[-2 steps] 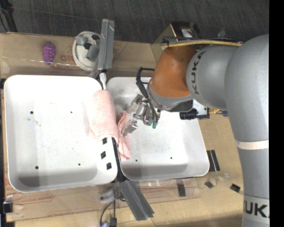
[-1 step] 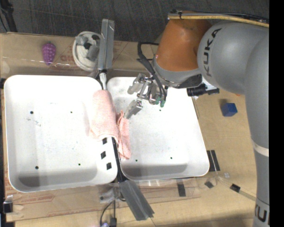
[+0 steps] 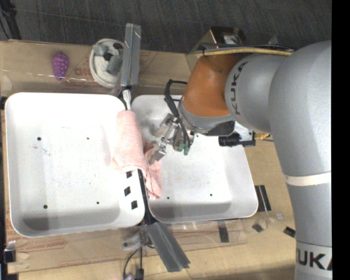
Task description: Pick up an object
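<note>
The arm reaches in from the right of the frame and holds its gripper low over the left part of the right bin, just beside a pink cloth that is draped over the shared rims of the 2 bins at the centre. Whether the pincer is open or closed cannot be told. The left bin fills the left half, and a purple object lies on the bench at the upper left.
</note>
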Robot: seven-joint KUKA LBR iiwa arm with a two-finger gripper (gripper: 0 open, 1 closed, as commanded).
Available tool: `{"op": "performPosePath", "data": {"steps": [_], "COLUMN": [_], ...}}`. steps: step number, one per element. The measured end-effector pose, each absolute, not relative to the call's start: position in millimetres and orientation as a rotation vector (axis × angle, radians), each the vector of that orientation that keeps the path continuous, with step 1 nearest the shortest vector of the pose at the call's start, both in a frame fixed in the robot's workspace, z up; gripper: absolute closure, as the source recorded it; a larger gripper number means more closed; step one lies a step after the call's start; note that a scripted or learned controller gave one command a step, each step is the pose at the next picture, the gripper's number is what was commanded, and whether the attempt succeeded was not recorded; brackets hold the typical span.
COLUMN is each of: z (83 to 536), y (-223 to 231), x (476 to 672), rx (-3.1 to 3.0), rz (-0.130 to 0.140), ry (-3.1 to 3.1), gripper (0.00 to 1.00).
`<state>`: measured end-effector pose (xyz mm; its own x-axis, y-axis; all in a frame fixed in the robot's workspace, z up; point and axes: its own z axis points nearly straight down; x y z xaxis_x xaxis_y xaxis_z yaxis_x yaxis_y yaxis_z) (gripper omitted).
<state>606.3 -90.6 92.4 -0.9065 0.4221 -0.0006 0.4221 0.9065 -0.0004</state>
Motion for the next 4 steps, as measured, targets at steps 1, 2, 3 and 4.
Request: {"op": "performPosePath", "data": {"steps": [1,2,3,4], "z": [102.7,102.8,113.3,113.2], "y": [-90.5,-90.5,-90.3,-90.2], "x": [606.8,606.9,607.7,607.7], "rx": [0.675,0.675,0.670,0.669], "rz": [-0.001,-0.001,-0.001,-0.001], "ry": [3.068,3.067,3.067,3.067], "gripper": [1.00,0.00,1.00,0.00]}}
